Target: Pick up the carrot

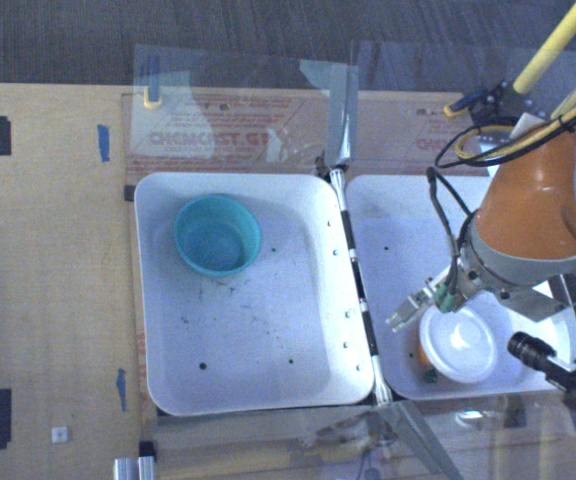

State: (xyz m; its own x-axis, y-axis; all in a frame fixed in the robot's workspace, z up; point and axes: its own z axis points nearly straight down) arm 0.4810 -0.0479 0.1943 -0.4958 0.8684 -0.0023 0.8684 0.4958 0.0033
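In the right bin (398, 228), the hand (415, 311) hovers beside a white bowl (458, 345).

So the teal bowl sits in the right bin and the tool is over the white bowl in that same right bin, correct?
Not quite. The camera view shows the teal bowl in the left bin, near its far left corner. The rest stands: the tool is over the right bin, at the edge of the white bowl.

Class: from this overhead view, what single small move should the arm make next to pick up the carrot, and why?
Probably shift the hand slightly toward the near rim of the right bin. A small orange bit, likely the carrot, peeks out there beside the white bowl, and the hand sits short of it.
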